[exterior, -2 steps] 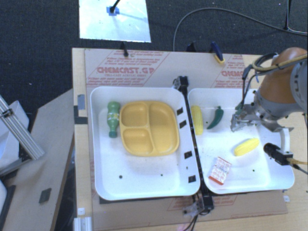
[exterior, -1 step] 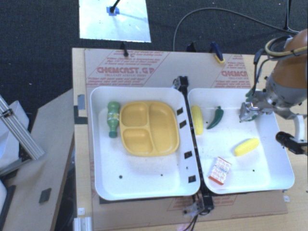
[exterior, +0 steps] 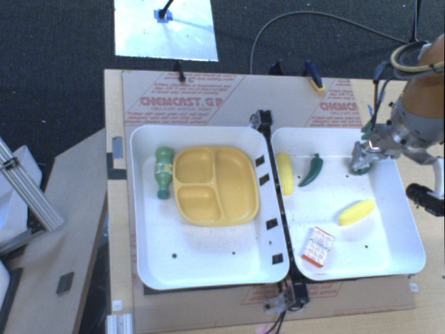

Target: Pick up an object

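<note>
Green chilli pepper (exterior: 311,170) — curved, glossy; gripper (exterior: 361,160) near, grip state unclear.

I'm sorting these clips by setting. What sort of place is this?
Probably a robotics lab test bench rather than a kitchen: two white bins holding toy food, such as a green pepper and a yellow divided plate, sit on a board, with a grey-and-orange arm's gripper reaching in and cables trailing.
</note>
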`<state>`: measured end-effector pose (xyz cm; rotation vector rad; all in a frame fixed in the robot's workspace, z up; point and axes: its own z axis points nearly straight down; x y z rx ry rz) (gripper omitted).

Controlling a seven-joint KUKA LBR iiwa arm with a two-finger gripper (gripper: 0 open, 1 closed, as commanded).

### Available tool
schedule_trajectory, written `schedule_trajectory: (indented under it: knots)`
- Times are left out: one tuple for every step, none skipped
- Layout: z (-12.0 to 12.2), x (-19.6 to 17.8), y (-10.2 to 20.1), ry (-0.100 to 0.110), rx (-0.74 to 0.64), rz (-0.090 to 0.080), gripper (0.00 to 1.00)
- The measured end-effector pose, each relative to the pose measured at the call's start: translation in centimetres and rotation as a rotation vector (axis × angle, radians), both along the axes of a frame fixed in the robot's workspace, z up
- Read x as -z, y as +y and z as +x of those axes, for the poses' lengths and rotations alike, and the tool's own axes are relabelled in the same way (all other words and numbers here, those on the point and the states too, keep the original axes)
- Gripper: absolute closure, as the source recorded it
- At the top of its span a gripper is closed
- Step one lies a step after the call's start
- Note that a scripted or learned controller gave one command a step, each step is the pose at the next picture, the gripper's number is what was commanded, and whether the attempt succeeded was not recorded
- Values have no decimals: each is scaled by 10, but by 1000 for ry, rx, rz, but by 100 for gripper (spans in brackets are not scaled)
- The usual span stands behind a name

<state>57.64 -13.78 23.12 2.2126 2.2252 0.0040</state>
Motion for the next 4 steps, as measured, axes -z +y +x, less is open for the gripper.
schedule_trajectory:
  knots:
    - [17,-6,56,1,-5,2,100]
    - [28,-13,108,1,-5,3,100]
    - [39,-4,169,2,-6,3,100]
    - [50,0,216,2,-4,3,100]
